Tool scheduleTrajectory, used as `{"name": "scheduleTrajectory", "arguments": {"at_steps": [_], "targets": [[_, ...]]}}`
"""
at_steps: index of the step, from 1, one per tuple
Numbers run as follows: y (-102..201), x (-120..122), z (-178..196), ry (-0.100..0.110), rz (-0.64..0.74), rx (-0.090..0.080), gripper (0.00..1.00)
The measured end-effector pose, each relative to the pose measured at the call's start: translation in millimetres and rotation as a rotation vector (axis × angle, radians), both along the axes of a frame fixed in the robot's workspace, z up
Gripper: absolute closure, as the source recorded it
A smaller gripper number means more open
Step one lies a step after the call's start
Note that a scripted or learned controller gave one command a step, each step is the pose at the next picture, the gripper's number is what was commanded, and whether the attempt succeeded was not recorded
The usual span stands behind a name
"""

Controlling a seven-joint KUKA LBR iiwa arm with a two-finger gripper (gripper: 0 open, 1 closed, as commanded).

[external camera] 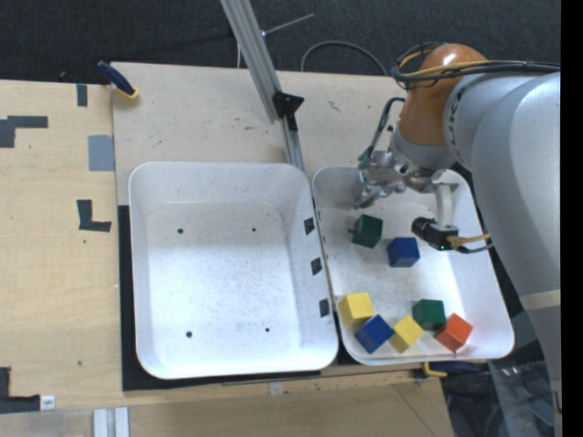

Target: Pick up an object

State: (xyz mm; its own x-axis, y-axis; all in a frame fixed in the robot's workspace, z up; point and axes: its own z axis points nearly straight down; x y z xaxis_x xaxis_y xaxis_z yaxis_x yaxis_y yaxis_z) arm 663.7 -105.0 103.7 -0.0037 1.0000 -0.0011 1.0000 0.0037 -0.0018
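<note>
Fingers of the gripper are hanging low in the right bin, near its far left corner, and whether they are spread or shut is something I cannot tell from this slanted look down; nothing is showing between them. Just in front of them a dark green block is sitting on the bin floor, tilted a little, and it is looking like the likeliest target.

Several things could be going wrong from here. That block is lying close to the wall between the bins, so one finger may be coming down on the block's top or catching the wall rather than sliding alongside. Because the block is sitting askew, a squeeze across its corners could be twisting it out and flicking it away. A blue block is resting just beside it to the right, near enough that a wide approach may be nudging it into the green one.

Along the near edge a yellow block, another blue block, a second yellow block, a green block and an orange block are crowding together, touching or nearly so; a try there would be risking a jam. The left bin is lying well apart.
</note>
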Motion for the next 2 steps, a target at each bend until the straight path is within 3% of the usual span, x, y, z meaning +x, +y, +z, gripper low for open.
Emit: {"name": "scheduleTrajectory", "arguments": {"at_steps": [1, 2], "targets": [[-8.5, -2.4, 50.8, -0.005, -0.002, 0.0, 1.0], [2.3, -2.3, 107.6, -0.007, -0.001, 0.001, 1.0]]}}
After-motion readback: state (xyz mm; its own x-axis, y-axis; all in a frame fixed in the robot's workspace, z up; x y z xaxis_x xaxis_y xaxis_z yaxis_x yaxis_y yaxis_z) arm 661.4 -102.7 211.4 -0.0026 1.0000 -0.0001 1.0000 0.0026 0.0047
